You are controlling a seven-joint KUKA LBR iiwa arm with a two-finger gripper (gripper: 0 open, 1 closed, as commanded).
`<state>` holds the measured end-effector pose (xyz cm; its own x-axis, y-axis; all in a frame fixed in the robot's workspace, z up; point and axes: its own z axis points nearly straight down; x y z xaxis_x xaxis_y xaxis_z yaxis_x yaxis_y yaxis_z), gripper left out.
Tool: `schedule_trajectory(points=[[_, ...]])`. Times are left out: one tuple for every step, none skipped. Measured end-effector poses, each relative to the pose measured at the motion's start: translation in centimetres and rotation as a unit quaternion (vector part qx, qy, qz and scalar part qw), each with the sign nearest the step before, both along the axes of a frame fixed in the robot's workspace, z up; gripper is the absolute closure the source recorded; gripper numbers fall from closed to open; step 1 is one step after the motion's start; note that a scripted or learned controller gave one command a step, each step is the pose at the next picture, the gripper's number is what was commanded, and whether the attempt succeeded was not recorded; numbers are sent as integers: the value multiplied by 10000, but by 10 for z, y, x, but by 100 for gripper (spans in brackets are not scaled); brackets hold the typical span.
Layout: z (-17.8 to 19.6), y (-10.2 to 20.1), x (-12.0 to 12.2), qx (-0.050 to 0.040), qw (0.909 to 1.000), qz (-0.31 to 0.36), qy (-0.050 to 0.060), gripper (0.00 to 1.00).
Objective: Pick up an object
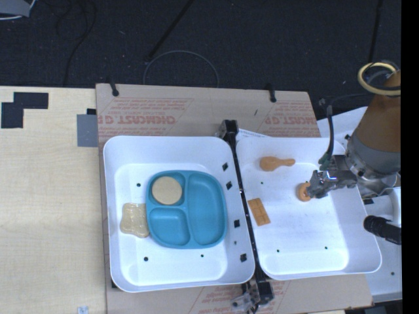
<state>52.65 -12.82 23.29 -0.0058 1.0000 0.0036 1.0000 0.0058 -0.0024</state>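
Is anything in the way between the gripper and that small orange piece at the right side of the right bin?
Nothing visible. The gripper sits right at the small orange piece in the right bin, with no other item between them. The drumstick and the cracker lie off to the left.

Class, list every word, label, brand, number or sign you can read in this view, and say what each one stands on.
"CHEMCAST GP": red print on the brown board under the bins, upside down from this view, repeated in rows.
Red print on the board's front edge: too small to read.
No readable text elsewhere.
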Motion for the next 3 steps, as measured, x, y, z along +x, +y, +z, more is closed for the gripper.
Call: schedule_trajectory(points=[[8, 50, -7, -5, 10000, -8, 6, 100], [-5, 103, -5, -9, 10000, -12, 10, 100], [-14, 149, -12, -9, 10000, -12, 14, 100]])
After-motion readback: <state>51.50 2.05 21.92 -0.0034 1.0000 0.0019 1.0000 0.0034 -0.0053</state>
